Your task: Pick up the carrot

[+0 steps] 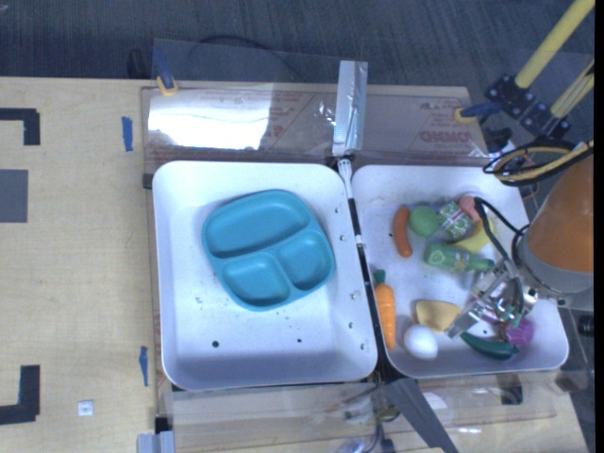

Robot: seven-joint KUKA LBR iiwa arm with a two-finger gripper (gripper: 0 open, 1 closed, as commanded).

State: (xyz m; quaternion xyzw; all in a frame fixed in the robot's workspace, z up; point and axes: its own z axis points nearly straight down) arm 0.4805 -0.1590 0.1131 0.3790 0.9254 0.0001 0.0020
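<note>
The carrot (385, 311) is orange with a green top and lies along the left wall of the right bin (377, 196), its tip toward the front. My gripper (481, 311) hangs low over the front right part of that bin, well to the right of the carrot, above a yellow piece (436, 313) and a dark green item (489, 345). No object shows between its metal fingers (464, 323).
The right bin also holds a white egg (421, 341), a red sausage (403, 231), green packets (451, 255), a magenta piece (520, 330) and other toy food. A blue divided plate (269, 248) sits in the left bin (179, 281). Cables trail at the right.
</note>
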